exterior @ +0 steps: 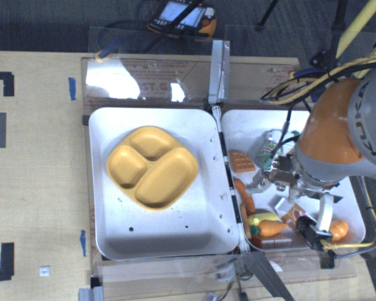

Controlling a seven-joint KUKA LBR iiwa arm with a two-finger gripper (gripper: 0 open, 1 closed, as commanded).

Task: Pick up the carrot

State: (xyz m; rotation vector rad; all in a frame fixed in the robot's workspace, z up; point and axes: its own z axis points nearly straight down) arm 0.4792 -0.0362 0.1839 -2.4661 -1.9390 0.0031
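Both white bins sit side by side on the bench, and we find the carrot low in the right bin beside the gripper (jaw state we cannot tell) — we advise a centred, vertical descent.

A robotics lab: cables and tripod legs are crowding the carpet behind the taped bench.

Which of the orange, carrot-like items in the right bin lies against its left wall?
The long reddish-orange one, slanting along the divider below the waffle-like piece. The others lie near the front wall: one by the yellow piece, one at the right corner.
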